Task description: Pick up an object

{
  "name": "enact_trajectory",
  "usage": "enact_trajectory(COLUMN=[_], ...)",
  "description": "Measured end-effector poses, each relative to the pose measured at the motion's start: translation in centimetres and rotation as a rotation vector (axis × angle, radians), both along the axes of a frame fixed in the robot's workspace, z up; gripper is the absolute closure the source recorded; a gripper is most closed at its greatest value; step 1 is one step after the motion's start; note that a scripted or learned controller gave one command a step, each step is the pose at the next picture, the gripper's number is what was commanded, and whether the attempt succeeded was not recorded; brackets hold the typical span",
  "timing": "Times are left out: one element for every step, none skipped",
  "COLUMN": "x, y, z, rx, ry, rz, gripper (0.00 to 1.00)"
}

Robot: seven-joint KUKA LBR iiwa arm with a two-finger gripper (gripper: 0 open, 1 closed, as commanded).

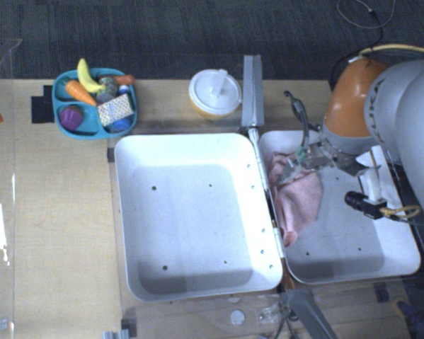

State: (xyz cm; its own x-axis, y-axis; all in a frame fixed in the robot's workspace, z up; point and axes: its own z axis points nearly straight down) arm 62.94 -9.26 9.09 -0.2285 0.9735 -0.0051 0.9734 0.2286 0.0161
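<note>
The pink cloth (296, 196) lies crumpled in the right bin (358, 260), along that bin's left wall. The gripper (295, 165) sits over the cloth's upper end, touching or just above it, and whether it is apart or together cannot be told. Left of the right bin, the left bin (193, 216) adjoins it, and a blue tray of toy food (95, 102) stands well beyond.

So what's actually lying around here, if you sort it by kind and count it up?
White bins: 2, left and right
Pink cloth in the right bin: 1
Blue divided tray of toy food: 1
Yellow cup with a white lid: 1
Total: 5
</note>
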Motion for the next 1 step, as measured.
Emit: enact_trajectory(x=[-7.40], y=[-3.73], z=[0.10], rx=[-0.004], ry=[0.000], rz=[0.049], gripper=[0.00])
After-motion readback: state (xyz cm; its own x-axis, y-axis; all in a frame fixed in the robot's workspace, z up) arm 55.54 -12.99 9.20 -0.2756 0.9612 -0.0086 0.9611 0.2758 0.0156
